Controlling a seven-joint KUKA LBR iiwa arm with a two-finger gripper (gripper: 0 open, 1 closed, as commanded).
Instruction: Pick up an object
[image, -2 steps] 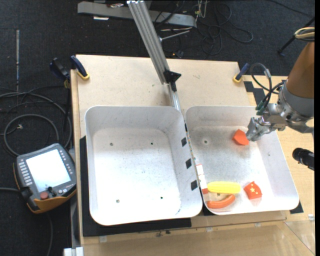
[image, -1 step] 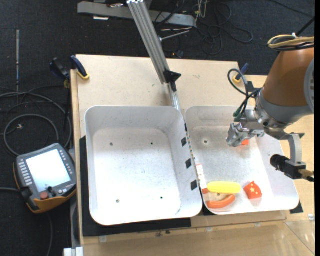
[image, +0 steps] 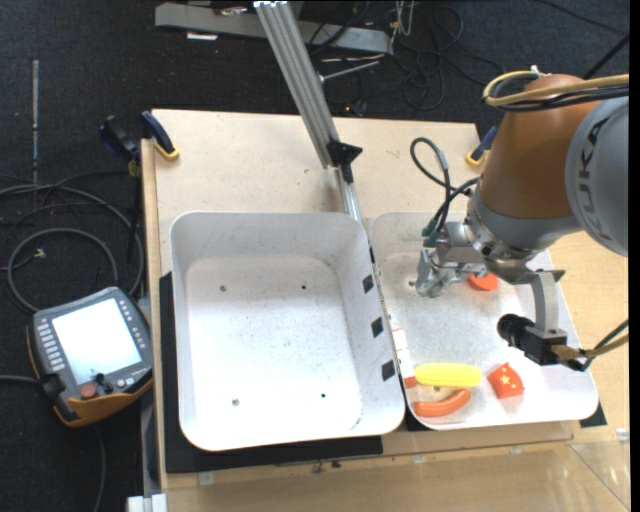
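- Hovering low over the right bin (image: 560, 405), near its far side, with the jaws (image: 432, 283) pointed down at bare floor.
- Cannot tell whether apart or together; nothing seen between them.
- Lying just beside, partly hidden under the wrist: a small orange piece (image: 484, 282).
- Resting at the near edge, well apart from the tool: a yellow banana-like toy (image: 447, 375), touching an orange sausage-shaped piece (image: 443, 403), and a red block (image: 506, 380) nearby.
- Judged as the approach step, no grasp made yet.
- Next: shifting sideways over the chosen piece, lowering, closing squarely, then lifting straight up.
- Left bin (image: 190, 260) untouched on the surface.
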